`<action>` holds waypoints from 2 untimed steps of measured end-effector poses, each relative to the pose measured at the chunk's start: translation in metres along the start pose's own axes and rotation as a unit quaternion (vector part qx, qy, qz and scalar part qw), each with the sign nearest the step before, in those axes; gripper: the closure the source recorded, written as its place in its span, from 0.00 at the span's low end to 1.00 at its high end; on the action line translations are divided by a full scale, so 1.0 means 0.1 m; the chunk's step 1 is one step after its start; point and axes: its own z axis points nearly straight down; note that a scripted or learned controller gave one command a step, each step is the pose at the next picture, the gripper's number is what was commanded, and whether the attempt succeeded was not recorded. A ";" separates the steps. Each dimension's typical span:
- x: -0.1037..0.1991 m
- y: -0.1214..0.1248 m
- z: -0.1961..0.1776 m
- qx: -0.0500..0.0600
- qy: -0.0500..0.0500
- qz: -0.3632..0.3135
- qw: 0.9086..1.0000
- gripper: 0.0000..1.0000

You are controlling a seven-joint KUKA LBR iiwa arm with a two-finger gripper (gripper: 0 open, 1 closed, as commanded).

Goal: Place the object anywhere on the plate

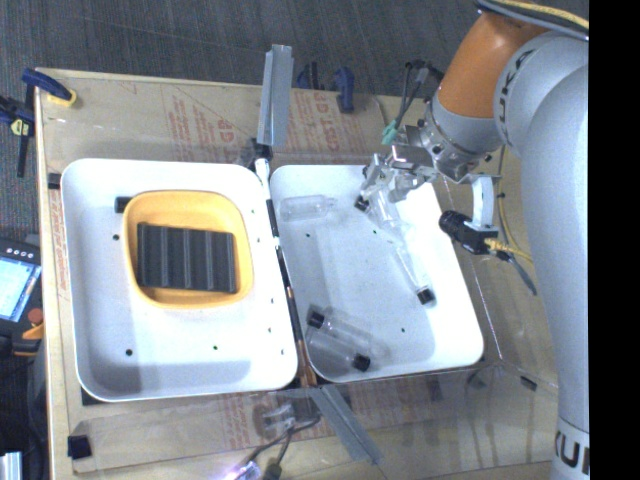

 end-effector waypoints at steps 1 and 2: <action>0.85 -0.18 0.08 0.001 -0.001 -0.084 0.996 1.00; 1.69 -0.03 0.20 -0.001 -0.002 -0.148 0.989 1.00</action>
